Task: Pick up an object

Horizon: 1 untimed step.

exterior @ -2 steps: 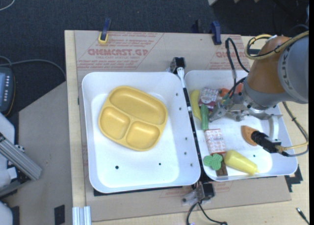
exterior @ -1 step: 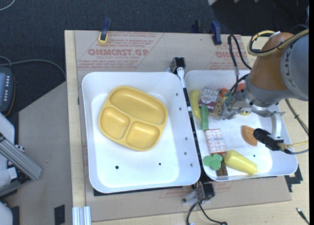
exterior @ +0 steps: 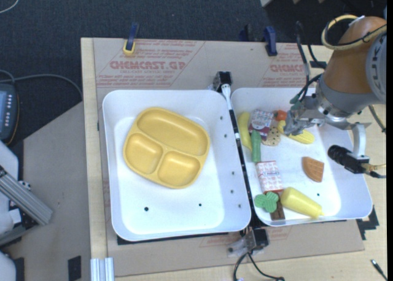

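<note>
The table (exterior: pixel 184 59) bears two white bins. The left bin (exterior: pixel 116 169) holds a yellow divided plate (exterior: pixel 166 146). The right bin (exterior: pixel 353 197) holds the small things: a yellow corn-shaped toy (exterior: pixel 301 202) near the front, a red-and-white packet (exterior: pixel 268 175), an orange wedge (exterior: pixel 314 169), a green leaf piece (exterior: pixel 266 200). The end effector (exterior: pixel 298 121) hangs low over the bin's far part, just beside a yellow banana piece (exterior: pixel 302 138); whether it is open or closed cannot be told.

A yellow divided plate (exterior: pixel 166 147) lies in the left bin (exterior: pixel 116 169). In the right bin (exterior: pixel 350 197), the gripper (exterior: pixel 293 121) hangs above a banana (exterior: pixel 301 138), with a snack packet (exterior: pixel 268 176), green leaf toy (exterior: pixel 266 200) and yellow pepper (exterior: pixel 301 202) nearer the camera
</note>
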{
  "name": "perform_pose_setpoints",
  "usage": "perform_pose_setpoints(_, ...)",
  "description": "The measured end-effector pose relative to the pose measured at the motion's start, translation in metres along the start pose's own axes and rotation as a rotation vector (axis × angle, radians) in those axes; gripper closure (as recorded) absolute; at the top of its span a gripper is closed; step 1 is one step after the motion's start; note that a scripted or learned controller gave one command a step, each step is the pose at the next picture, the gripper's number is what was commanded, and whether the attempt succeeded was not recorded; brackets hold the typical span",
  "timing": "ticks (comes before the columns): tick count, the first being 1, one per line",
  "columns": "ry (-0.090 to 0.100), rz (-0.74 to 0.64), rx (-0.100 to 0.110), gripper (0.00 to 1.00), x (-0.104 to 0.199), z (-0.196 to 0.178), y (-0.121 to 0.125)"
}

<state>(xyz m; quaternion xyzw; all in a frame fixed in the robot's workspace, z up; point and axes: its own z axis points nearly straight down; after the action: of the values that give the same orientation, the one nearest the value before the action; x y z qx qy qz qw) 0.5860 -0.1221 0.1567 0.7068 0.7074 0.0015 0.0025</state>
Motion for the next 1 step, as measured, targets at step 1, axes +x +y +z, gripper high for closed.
perform_pose_setpoints(1, 0.000, 0.000, 0.000, 1.00, 0.0027, -0.0622, -0.0036)
